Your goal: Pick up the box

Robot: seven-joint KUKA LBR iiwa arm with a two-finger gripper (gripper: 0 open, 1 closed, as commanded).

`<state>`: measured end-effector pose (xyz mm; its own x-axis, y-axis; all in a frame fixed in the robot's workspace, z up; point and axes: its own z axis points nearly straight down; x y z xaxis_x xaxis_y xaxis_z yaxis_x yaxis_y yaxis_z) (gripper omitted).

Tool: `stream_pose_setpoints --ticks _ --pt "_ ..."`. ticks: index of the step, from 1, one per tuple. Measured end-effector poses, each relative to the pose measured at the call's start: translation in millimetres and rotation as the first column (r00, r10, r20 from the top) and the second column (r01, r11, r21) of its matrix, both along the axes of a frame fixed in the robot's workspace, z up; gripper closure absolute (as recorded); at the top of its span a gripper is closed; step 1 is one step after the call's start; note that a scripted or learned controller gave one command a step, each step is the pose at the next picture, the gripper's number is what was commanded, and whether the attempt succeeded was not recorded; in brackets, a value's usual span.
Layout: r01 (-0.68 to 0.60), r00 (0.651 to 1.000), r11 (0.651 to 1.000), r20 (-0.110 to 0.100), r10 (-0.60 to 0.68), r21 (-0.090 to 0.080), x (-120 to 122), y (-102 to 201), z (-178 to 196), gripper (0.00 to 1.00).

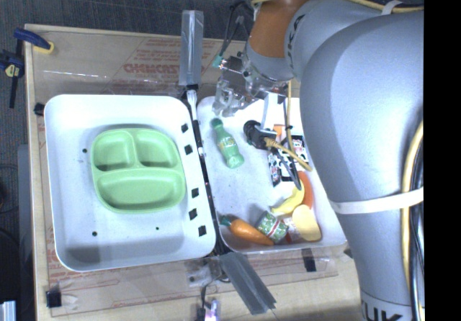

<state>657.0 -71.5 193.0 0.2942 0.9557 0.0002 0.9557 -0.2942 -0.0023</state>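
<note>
The two-finger gripper (229, 100) hovers over the far corner of the right-hand shallow white bin (238, 201), and whether it is spread or closed I cannot tell. The black-and-white printed flat box (283, 156) lies toward the arm's side and nearer the camera, its long axis running roughly near-to-far, partly under a yellow banana (289, 201) and cords. A green plastic bottle (227, 145) lies just left of it (the bare bin floor between them looks the easier approach)
</note>
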Motion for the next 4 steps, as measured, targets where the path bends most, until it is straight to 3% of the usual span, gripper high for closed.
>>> stream_pose_setpoints --ticks 1,2,3,4 --pt "0.000 1.000 1.000 -0.002 0.000 0.000 -0.3 0.0 -0.7 0.00" --pt "0.017 1.000 1.000 -0.003 -0.017 0.000 -40.8 -91.0 -102.2 0.00" --pt "0.012 1.000 1.000 -0.005 -0.012 0.001 -40.5 -90.3 -92.2 1.00" --pt "0.031 1.000 1.000 -0.003 -0.031 0.001 -91.3 -130.5 -101.7 1.00"
